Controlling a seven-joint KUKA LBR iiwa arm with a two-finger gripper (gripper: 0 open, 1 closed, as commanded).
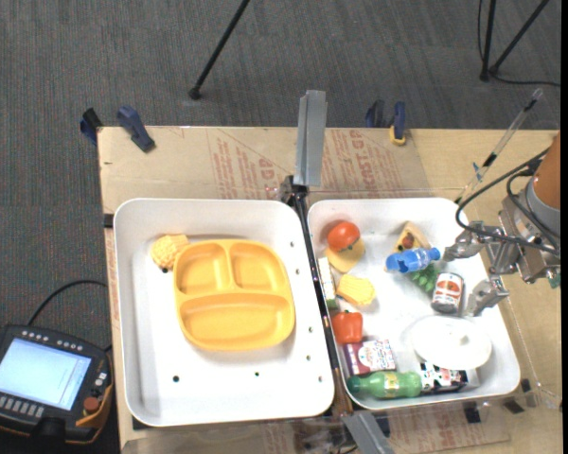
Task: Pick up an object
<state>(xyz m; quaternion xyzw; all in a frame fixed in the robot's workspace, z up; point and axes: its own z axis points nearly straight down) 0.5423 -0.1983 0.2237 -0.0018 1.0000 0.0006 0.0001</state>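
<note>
Along the right wall of the right-hand shallow white bin [454, 208] my two-finger gripper [481, 270] hangs above the bin floor, my grey wrist and orange band coming in from the right. My fingers [464, 246] stand spread wide, one toward the far wall and one nearer, with nothing between them. Just beside them, on the bin's inner side, stands a small red-and-white can [447, 292], upright or nearly so; I cannot tell if a fingertip touches it.

Open floor is scarce in this bin: a bare strip runs along the far wall, and some between the can and the right rim. A round white plate [452, 342] lies near the front, with a green plastic bottle [388, 383] on its side along the front wall, a small carton just beside it. A blue plastic bottle [412, 259] lies tilted near the middle. I count two bottles, one can, one plate, one red tomato-shaped toy [343, 235], one red pepper-shaped toy [347, 326].

The left-hand white bin [142, 348] has wide bare margins around one yellow three-compartment plastic tray [233, 292] and one small yellow corn-like toy [168, 249] touching the tray's far left corner.
</note>
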